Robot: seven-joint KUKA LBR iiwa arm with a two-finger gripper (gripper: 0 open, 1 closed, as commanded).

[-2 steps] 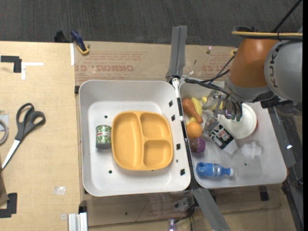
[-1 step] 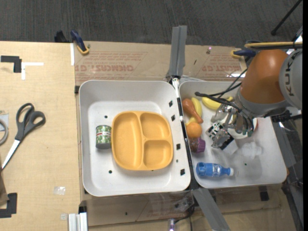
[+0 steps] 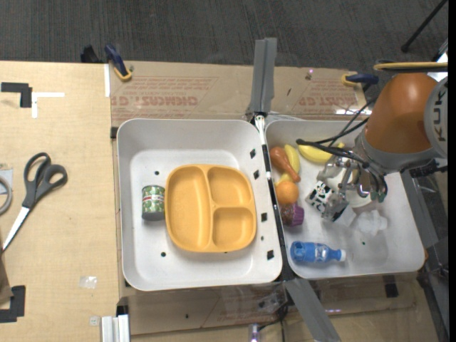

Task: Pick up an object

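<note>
A pale wooden bench is carrying two white bins side by side, with scissors (image 3: 32,184) lying well off to the left. The left bin (image 3: 132,262) is holding a yellow tray (image 3: 211,209) and a small can (image 3: 152,202) just beside it. The right bin (image 3: 399,258) is holding the clutter: a banana (image 3: 318,153), a carrot-like toy (image 3: 285,161), an orange (image 3: 286,192), a purple piece (image 3: 293,215), a blue bottle (image 3: 317,253) near the front wall, a black-and-white toy (image 3: 320,196) and something clear and crumpled (image 3: 370,223).

The arm is reaching in from the right, and the gripper (image 3: 347,191) is hanging low over the middle of that bin, just beside the black-and-white toy. Metal and cables are crowding the fingertips, so I cannot tell how far the jaws are standing apart, nor whether anything is sitting between them.

The toy is looking like the likeliest target. It is probably light and somewhat soft, so it should be giving under a squeeze rather than slipping; taking it across its narrow middle seems best. The crumpled clear piece beside it is likely flimsy and could be snagging on a finger.
</note>
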